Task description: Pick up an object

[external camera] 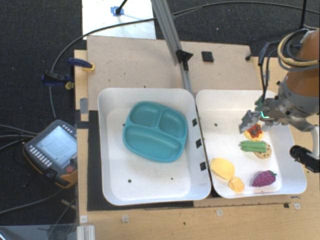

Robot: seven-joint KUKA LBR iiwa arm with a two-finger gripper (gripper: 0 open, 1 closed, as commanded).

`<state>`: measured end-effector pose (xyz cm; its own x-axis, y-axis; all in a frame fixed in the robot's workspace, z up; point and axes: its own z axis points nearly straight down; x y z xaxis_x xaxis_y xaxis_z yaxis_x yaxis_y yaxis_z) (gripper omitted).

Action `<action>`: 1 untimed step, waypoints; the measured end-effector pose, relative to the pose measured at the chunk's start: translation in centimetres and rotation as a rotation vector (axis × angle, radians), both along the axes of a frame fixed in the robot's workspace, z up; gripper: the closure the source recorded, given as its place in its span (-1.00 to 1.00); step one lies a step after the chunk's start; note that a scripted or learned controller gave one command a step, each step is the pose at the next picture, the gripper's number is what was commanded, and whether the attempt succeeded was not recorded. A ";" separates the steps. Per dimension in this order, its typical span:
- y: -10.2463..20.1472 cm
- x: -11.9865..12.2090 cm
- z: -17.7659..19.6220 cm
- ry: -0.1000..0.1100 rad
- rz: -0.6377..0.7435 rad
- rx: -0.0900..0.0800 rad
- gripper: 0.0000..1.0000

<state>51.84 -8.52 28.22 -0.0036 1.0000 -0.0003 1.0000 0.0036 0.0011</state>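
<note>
The claw (251,125) sits right on the red toy (254,132); I cannot tell if it grips.

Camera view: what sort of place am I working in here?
Likely a robotics lab test bench: two white bins on a board, a teach pendant on the carpet, loose cables, toy food.

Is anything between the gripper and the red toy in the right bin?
Nothing visible. The gripper hangs right over the red toy in the right bin, partly covering its upper edge. The green toy lies just below it, close enough that it might get nudged.
</note>
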 end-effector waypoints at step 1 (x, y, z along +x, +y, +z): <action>0.0 0.0 0.1 -0.001 0.000 0.000 -1.00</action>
